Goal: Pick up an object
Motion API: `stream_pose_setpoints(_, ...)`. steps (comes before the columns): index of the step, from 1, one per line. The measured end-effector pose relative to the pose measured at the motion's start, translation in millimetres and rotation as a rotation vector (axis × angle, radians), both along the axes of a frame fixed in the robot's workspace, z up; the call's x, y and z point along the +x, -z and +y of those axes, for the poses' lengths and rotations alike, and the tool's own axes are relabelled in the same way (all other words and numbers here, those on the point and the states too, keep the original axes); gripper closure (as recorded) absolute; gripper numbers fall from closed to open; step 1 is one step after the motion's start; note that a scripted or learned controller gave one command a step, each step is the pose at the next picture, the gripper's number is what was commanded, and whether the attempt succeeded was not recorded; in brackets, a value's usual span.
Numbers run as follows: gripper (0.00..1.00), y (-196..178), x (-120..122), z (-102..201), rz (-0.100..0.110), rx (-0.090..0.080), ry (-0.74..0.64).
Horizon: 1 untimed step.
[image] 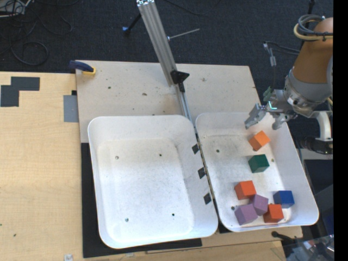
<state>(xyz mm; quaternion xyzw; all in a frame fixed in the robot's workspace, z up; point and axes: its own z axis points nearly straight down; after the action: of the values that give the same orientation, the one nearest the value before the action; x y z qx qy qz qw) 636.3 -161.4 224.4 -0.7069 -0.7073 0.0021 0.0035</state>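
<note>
My gripper (266, 118) hangs over the far end of the right bin (228, 125), open, with nothing between its fingers. Just below it lies an orange block (259, 140), tilted on the bin floor. A dark green block (259, 163) sits a little nearer. Toward the bin's near end lie an orange-red block (245, 190), two purple blocks (260, 204) (246, 214), a blue block (283, 198) and a small orange block (273, 213), bunched together.
The left bin (109, 135) lies beside the right one, with black clips (199, 161) along their shared edge. A slanted aluminium bar (160, 39) rises behind the bins. A blue-and-yellow clamp (82, 67) sits at the bench's far left corner.
</note>
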Motion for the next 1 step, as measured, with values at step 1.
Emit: stream_pose_setpoints(1,0.0,-2.8,1.0,0.2,-0.004,-0.002,-0.003)
